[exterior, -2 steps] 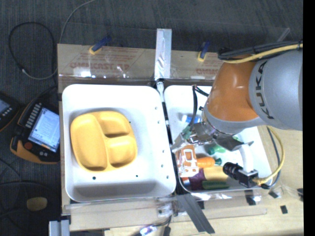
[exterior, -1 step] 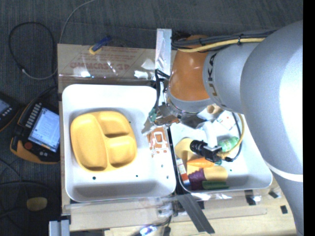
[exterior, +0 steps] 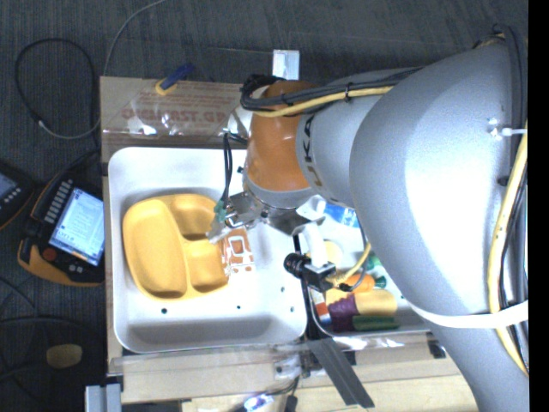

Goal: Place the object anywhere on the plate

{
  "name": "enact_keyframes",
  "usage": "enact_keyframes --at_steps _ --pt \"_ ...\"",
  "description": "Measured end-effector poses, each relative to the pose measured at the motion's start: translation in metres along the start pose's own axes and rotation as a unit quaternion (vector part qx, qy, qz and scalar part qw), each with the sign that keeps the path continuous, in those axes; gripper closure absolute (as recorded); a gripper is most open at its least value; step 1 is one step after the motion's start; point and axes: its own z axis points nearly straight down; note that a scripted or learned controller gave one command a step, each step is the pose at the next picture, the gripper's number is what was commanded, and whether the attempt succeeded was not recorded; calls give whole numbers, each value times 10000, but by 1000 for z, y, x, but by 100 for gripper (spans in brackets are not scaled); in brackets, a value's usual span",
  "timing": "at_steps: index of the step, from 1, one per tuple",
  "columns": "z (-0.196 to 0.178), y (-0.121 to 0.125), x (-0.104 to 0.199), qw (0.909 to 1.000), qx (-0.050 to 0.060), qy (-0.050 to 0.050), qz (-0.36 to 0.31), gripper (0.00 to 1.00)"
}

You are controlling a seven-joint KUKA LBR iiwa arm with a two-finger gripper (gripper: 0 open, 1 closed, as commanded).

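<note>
A yellow divided plate [exterior: 167, 243] lies in the left white bin [exterior: 154, 166]. The arm reaches in from the right, its orange band over the bin's right side. My gripper [exterior: 228, 223] hangs at the plate's right edge. Right under its fingers sits a small orange-and-white patterned object [exterior: 238, 254], tilted, overlapping the plate's right rim. Whether the fingers grip it is hidden by the wrist.
The right bin holds several small items: a purple and yellow piece [exterior: 360, 303], a white item [exterior: 328, 253] and a blue-and-white pack [exterior: 341, 215]. A brown cardboard sheet [exterior: 167, 114] lies behind the left bin. A teach pendant [exterior: 69, 230] sits on the floor at left.
</note>
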Motion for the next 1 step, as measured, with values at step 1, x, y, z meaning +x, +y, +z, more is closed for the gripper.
enact_keyframes --at_steps 1 --pt "7 -4 0 10000 73 2 4 0"
